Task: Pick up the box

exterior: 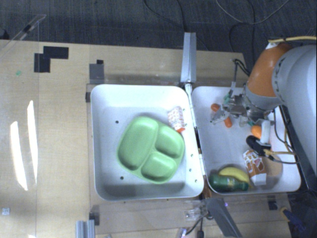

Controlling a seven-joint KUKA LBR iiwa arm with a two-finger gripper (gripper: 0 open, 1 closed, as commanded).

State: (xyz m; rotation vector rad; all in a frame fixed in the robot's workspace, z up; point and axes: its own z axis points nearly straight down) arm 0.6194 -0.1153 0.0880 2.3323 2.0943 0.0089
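Left bin [99, 133] holds a green divided plate [151, 148] and a small packet [176, 117] against its right wall. Neither belongs to the task, so there is little risk there unless the arm strays over the divider. In the right bin [213, 148] the gripper [224, 113] sits toward the far left part, well apart from the box [254, 163], which lies near the front right corner. Open or closed can't be told from this angle, and the box is plainly not in its grasp. Main risk is clutter. A green bottle [228, 184] and a banana [233, 172] lie just beside the box on its left, the banana looks to be touching it, and the bin wall is close behind. A descent slightly off could clamp the banana instead, or push the box into the corner. The box also seems to lie tilted, so a grip may slip off. The arm [292, 78] comes in from the right, wrist bent down over the bin, and its bulk hangs near the box, so part of the box is likely hidden.
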